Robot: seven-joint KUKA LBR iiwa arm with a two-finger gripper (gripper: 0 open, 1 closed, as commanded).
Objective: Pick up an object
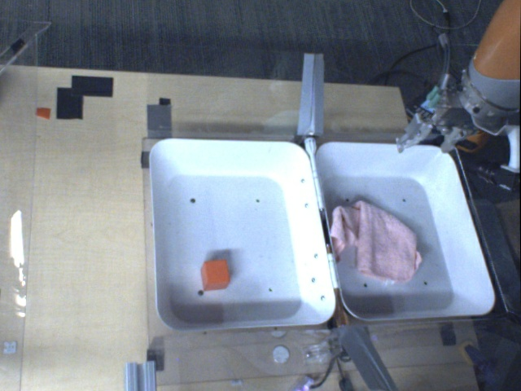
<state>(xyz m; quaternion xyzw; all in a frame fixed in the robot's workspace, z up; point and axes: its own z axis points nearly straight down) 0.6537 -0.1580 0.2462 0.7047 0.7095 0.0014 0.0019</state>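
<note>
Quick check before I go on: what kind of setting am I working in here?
Most likely a robotics lab bin-picking bench: two shallow white bins clamped side by side on a pale wooden bench, test items in them (a small orange block, a crumpled pink cloth), and loose cables on grey carpet.

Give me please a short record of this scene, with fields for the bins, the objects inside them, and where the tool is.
left bin: holds one orange block, near its front left corner
right bin: holds one crumpled pink cloth, lying toward its left side
tool: above the back right corner of the right bin, apart from the cloth
tool contents: nothing seen between its fingers
arm: enters from the upper right, orange band visible
</note>
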